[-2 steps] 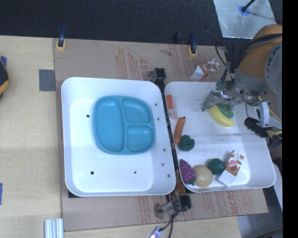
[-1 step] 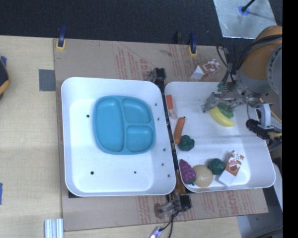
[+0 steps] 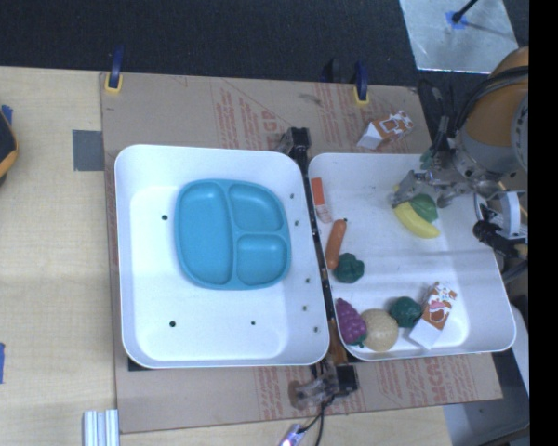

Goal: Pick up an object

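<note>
Contents, keyed to the right bin (image 3: 474, 277):

- Gripper (image 3: 426, 186): you find it low over the bin's far right part, right above the yellow banana (image 3: 417, 219) and a green piece (image 3: 425, 206) lying on the banana. You cannot tell how far it is open, nor whether it has hold of anything.
- Orange carrot (image 3: 335, 240): near the bin's left wall.
- Dark green vegetable (image 3: 350, 268): just beside the carrot's near end.
- Purple grapes (image 3: 350, 321), beige round item (image 3: 379, 329), second green piece (image 3: 405, 310), small carton (image 3: 436, 308): a row along the bin's near edge.
- Left bin (image 3: 149, 249): touching the right bin's left side; it holds a blue divided plate (image 3: 231, 233).
- Second small carton (image 3: 387, 129): on the cardboard beyond the right bin.
</note>
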You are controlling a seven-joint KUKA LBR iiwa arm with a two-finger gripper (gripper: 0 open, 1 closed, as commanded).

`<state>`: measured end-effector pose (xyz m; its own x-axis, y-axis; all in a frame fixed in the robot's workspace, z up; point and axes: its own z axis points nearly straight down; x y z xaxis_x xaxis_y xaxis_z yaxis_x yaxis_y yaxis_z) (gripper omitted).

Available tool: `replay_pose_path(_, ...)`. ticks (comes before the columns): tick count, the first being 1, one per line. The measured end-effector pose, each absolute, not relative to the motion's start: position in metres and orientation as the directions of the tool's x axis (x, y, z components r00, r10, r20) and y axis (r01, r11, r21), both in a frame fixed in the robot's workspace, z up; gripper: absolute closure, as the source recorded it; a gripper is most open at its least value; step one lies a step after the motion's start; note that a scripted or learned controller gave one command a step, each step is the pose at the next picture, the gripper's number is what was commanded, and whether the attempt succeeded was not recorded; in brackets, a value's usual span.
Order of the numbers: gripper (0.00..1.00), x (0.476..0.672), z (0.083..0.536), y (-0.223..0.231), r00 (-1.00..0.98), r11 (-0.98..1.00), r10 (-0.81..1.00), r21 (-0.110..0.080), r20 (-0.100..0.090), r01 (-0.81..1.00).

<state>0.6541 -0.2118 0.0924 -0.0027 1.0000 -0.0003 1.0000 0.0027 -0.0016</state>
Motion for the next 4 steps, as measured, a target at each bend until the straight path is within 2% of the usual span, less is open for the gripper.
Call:
replay_pose_path(1,0.00,0.656,0.092,-0.187,-0.006,0.006,1.000,-0.004,0.001,1.000)
replay_pose_path(2,0.00,0.656,0.092,-0.182,-0.005,0.005,1.000,-0.006,0.002,1.000)
replay_pose_path(4,0.00,0.642,0.092,-0.191,-0.003,0.003,1.000,-0.006,0.001,1.000)
